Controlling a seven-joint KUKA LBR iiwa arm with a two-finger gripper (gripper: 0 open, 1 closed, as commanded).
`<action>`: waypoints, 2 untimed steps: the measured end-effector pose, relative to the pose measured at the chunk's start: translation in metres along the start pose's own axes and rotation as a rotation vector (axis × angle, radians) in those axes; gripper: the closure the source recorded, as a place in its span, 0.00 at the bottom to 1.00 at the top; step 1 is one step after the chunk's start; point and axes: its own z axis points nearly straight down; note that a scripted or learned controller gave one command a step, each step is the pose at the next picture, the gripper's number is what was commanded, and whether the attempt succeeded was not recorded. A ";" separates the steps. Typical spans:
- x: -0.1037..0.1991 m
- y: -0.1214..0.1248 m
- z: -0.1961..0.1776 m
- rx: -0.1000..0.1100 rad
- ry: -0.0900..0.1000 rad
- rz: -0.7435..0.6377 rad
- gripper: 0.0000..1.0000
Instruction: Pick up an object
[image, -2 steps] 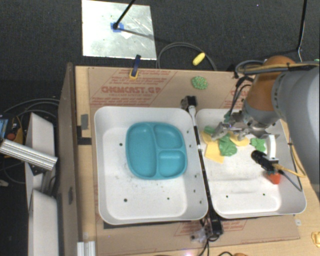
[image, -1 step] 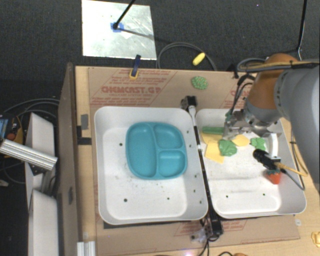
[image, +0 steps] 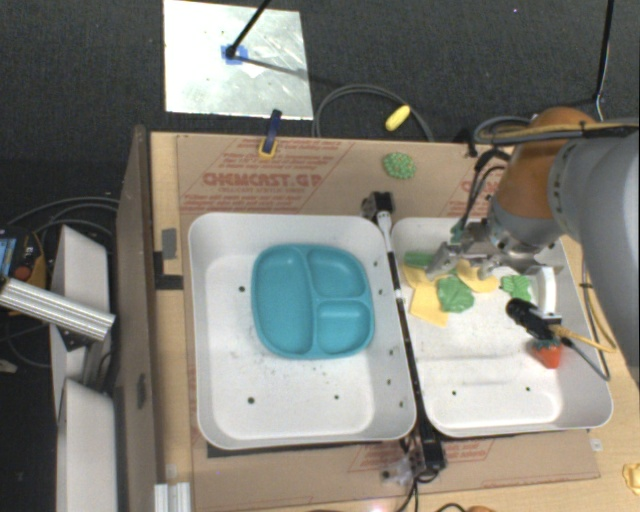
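the grey arm (image: 600, 200) looms largest at the right of the frame, its orange band (image: 530, 180) above the wrist. the gripper (image: 468, 260) sits low over the upper part of the right bin (image: 490, 395), right above a heap of objects: a yellow flat piece (image: 428, 305), a green leafy piece (image: 456, 294) touching it, and another green piece (image: 517, 286) further right. whether the claw is released or clenched cannot be told. a red-orange object (image: 547, 353) lies near that bin's right wall. the left bin (image: 215, 300) holds a teal divided plate (image: 312, 300).
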 end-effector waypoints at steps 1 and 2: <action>-0.004 -0.012 -0.112 -0.004 0.000 0.005 0.00; 0.002 -0.042 -0.083 0.007 0.002 0.010 0.00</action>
